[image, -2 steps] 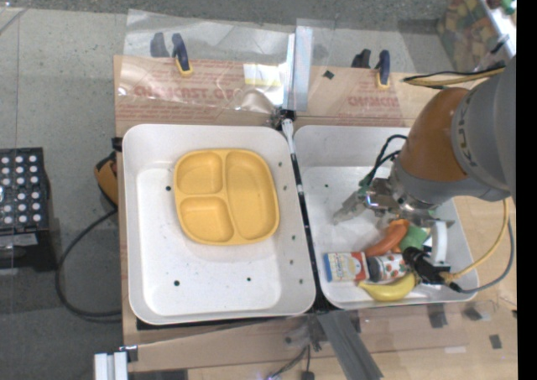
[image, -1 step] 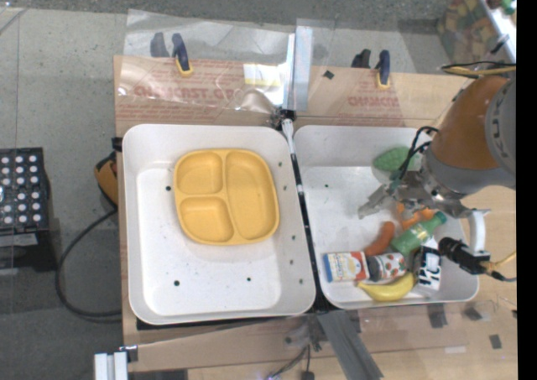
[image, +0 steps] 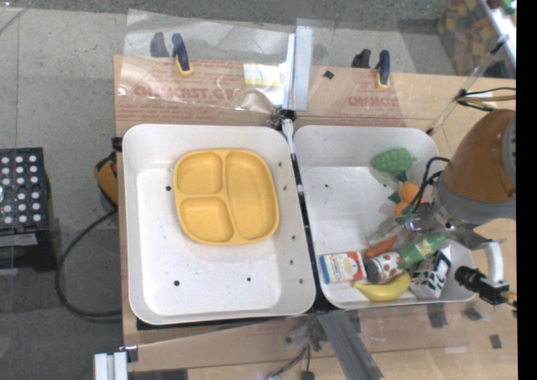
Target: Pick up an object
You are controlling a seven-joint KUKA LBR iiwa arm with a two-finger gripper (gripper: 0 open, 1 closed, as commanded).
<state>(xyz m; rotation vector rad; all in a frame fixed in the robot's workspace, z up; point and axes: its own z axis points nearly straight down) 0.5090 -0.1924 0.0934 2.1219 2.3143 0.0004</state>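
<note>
The left bin (image: 143, 286) holds a yellow divided plate (image: 226, 196). In the right bin (image: 336, 152) lie a banana (image: 384, 288), small carton (image: 341, 268), bottle (image: 401, 257) and green toy (image: 393, 159) — mostly heaped at its near right. The gripper (image: 417, 226) hangs over that heap — whether it grips anything, I cannot tell.

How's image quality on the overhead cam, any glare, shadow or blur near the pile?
Camera view: even, soft light, with faint shadows along the bin walls; the clear plastic sheet behind the bins shows wrinkled glare; the yellow tray is crisp; the pile around the banana is small and cluttered, and the gripper looks soft there, half hidden under the arm.
</note>
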